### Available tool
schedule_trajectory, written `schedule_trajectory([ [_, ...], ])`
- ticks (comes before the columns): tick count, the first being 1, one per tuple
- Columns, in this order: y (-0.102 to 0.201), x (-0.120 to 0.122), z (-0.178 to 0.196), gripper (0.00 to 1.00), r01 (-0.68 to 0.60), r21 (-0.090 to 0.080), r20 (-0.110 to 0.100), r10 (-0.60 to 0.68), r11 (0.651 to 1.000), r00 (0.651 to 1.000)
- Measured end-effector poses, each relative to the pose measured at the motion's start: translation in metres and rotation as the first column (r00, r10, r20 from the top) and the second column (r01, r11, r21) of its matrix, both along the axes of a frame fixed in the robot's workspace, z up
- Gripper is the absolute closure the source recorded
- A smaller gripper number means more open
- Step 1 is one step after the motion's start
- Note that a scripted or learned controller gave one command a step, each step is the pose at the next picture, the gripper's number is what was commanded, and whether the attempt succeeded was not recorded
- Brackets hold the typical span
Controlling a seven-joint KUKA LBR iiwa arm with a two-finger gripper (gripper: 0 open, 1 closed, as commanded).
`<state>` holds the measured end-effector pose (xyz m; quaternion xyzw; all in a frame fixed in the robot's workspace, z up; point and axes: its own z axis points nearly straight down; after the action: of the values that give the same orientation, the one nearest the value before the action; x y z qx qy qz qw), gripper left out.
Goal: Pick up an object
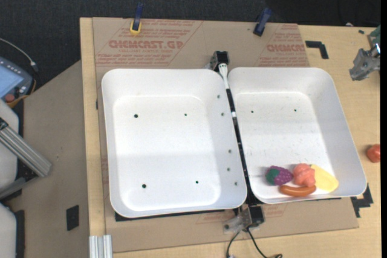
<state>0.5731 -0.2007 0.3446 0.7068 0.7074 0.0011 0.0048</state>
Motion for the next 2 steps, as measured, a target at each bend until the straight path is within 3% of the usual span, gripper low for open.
schedule_trajectory([
  [2, 0.000, 0.001, 0.022, 1.00, -0.001, -0.005, 0.008, 0.001, 1.000, 1.000],
])
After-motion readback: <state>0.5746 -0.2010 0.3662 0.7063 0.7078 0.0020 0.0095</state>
